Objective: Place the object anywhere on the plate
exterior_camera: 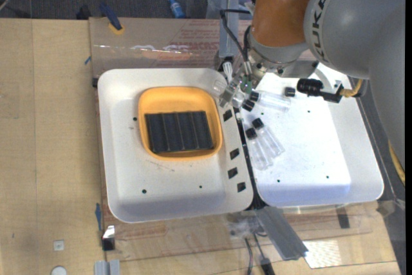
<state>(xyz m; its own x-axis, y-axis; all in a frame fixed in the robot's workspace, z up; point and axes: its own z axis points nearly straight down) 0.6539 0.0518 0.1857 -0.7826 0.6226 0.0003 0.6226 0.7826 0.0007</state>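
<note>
We see the yellow plate [180, 122] sitting in the left bin [122, 183], and a dark ribbed rectangular object [179, 132] lies flat across its middle — well inside the rim, nothing near an edge. Judged from that alone, the placing looks done: the thing rests on the plate and is free of the arm.

The gripper [235, 92] hangs over the seam between the two bins, just beside the plate's right rim and apart from the ribbed object. It is small and glinting here, half lost under the orange band of the arm [290, 3], so we cannot tell how it is set — nor can we make out anything carried in it.

In the right bin [322, 158] lie clear plastic pieces with small black parts [261, 132], close to the seam, probably just spare clutter.
</note>
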